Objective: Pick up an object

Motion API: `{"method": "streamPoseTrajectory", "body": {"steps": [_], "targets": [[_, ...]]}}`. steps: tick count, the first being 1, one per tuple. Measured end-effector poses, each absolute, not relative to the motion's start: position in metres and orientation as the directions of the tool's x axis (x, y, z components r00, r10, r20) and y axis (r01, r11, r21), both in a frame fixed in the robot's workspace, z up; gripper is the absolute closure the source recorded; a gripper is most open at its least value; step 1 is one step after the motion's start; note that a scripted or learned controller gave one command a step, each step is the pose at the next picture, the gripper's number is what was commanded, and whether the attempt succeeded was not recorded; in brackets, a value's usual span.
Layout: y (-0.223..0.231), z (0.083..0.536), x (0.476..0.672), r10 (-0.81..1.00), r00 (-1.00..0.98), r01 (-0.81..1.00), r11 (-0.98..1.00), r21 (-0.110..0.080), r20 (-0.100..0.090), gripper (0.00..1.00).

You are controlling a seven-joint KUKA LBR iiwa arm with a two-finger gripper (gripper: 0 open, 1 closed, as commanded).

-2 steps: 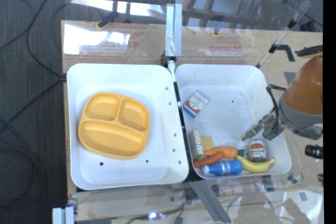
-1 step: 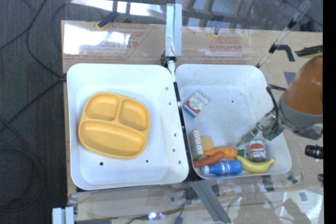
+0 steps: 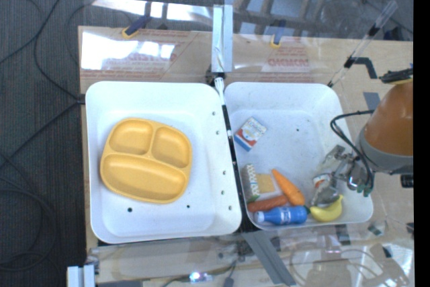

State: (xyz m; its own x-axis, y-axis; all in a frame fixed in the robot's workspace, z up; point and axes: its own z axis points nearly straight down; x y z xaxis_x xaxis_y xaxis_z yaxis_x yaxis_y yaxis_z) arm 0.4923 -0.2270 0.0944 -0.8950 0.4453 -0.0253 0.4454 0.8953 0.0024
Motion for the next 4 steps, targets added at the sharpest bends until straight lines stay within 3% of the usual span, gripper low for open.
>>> {"method": "streamPoseTrajectory", "body": {"steps": [1,2,3,4], "targets": [[-0.225,0.094,0.569,0.568,-0.823,0.568,0.823,0.006,-0.021,0.0],[-0.201,0.093,0.613,0.797,-0.604,0.797,0.604,0.011,-0.019,0.0],[-0.224,0.121,0.564,0.693,-0.721,0.693,0.721,-0.003,0.003,0.0],[-0.207,0.094,0.542,0.444,-0.896,0.444,0.896,-0.003,-0.026,0.0]]}}
